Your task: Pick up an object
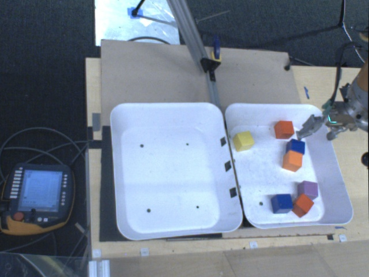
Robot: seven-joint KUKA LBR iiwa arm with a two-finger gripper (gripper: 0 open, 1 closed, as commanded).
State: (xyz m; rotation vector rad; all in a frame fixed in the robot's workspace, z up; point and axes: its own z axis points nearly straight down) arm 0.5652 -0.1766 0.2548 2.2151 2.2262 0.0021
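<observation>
The right bin [331, 172] holds several small blocks. A yellow block [243, 140] lies near its left wall. An orange-red block [283, 129], a blue block [296, 147] and an orange block [292, 160] cluster at the upper right. Near the front sit a purple block [308, 188], a second blue block [281, 203] and another orange-red block [302, 205]. My gripper [321, 130] hangs over the bin's right rim, just right of the upper cluster. It is open, and nothing lies between its fingers.
The left bin [167, 166] sits beside the right one, with black clips along the shared wall. A metal pole [193, 30] slants down to the back edge between the bins. A teach pendant [36, 198] lies on the floor at far left.
</observation>
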